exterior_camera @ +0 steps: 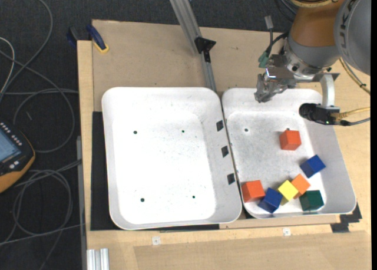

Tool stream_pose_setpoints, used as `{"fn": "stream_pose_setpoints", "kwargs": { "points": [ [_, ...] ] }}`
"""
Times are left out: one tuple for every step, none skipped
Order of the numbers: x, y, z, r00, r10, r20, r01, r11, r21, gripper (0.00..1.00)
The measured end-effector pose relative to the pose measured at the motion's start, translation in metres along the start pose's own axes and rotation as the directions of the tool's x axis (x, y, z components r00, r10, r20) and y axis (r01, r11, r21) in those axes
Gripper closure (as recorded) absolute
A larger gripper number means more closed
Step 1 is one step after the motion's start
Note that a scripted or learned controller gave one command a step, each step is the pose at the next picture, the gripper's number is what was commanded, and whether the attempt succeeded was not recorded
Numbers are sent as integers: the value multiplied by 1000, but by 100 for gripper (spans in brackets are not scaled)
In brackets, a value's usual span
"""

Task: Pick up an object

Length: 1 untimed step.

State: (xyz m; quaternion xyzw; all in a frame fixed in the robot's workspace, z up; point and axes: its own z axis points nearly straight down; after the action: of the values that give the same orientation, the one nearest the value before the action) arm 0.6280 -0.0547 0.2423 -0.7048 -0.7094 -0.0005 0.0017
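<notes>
Several small blocks lie in the right bin [336, 145]. An orange-red block [290, 139] sits alone near the middle. Along the near edge are an orange block [253, 190], a blue block [271, 199], a yellow block [288, 190], another orange block [301, 183], a dark green block [311, 201] and a second blue block [313, 165]. My gripper [266, 94] hangs over the far left rim of the right bin, well behind the blocks. Nothing shows between its fingers.
The left bin [159, 151] stands beside the right one on the wooden bench. A slanted metal pole [187, 21] rises behind the bins. A black cable plug [315, 112] hangs over the right bin's far right side.
</notes>
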Motion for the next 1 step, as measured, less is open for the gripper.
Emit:
{"fn": "stream_pose_setpoints", "kwargs": {
  "points": [
    [60,2,-9,1000,-1,0,1,1000,-4,100]
  ]
}}
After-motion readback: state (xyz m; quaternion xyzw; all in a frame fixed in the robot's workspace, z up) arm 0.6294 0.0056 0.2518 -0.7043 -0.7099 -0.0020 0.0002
